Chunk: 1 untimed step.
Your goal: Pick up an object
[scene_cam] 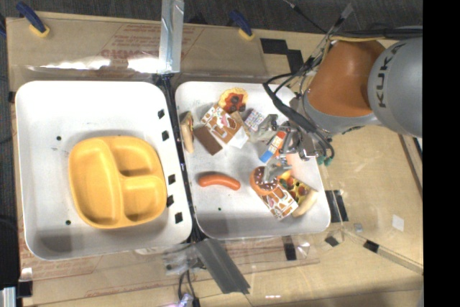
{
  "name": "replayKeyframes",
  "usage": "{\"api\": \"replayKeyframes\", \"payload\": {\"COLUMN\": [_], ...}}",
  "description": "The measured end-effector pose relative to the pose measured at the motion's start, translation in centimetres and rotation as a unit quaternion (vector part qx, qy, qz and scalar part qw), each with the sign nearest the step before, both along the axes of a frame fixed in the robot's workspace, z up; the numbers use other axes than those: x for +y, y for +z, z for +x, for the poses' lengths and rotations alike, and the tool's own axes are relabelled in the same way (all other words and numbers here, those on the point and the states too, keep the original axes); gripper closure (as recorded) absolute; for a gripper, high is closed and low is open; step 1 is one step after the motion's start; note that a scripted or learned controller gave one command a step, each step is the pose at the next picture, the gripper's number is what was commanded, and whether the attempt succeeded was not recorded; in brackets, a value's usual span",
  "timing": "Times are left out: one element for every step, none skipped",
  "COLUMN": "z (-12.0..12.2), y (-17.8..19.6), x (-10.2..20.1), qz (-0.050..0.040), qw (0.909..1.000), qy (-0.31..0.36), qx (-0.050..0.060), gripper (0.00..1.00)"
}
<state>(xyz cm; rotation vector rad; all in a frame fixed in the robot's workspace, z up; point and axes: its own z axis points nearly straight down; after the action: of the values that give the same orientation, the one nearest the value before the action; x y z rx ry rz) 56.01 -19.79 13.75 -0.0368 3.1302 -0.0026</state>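
The right bin (208, 223) holds several toy foods. A red sausage (218, 181) lies near the middle front, and a brown and white cake slice (220, 129) sits behind it. A pizza slice (232, 98) is at the back, with a tan bread piece (187, 131) by the left wall. My gripper (280, 159) hangs low over the right side of this bin. It is just above a chocolate donut (264, 183) and a printed snack box (286, 199), beside a small blue and orange bottle (272, 147). A silver wrapped item (256, 118) lies just left of the wrist.
The left bin (43, 111) bears a yellow divided tray (115, 180). The grey arm with its orange band (345, 79) reaches in over the right bin's right wall, with black cables (287, 93) looping beside it. Cardboard and tape surround both bins.
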Motion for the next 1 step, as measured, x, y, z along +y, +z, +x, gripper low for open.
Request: {"api": "replayKeyframes", "payload": {"z": [-6.02], "y": [-4.09], "x": [4.98], "qz": [0.0008], "qw": [0.9999], "qy": [0.017], "qx": [0.002], "gripper": [0.0]}}
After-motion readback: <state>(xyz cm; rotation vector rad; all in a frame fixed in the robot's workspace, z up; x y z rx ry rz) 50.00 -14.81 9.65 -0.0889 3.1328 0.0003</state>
